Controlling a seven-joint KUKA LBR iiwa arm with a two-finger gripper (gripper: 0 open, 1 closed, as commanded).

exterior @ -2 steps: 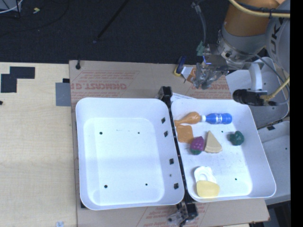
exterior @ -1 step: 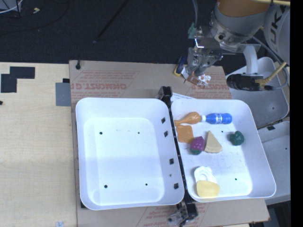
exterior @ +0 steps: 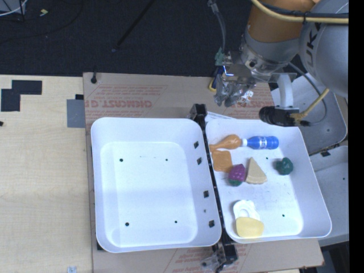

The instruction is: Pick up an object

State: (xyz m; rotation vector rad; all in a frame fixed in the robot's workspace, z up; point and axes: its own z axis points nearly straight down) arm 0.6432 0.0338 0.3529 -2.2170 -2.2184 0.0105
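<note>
The gripper (exterior: 230,95) is held above the right bin's (exterior: 310,209) far edge. Whether it is wide or narrow cannot be told. A blue bottle (exterior: 263,143) is seen below it.

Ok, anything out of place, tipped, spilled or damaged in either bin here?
Nothing stands out. The toys sit loosely inside the right bin: blue bottle lying on its side, purple piece touching the tan wedge, yellow piece near the front edge. The gripper is above the bin's far rim.

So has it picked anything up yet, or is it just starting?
Nothing looks picked up yet. The hand hangs above the far edge of the right bin, with no item visible in it. The blue bottle, green ball and yellow piece all lie inside. The whole pick remains.
</note>
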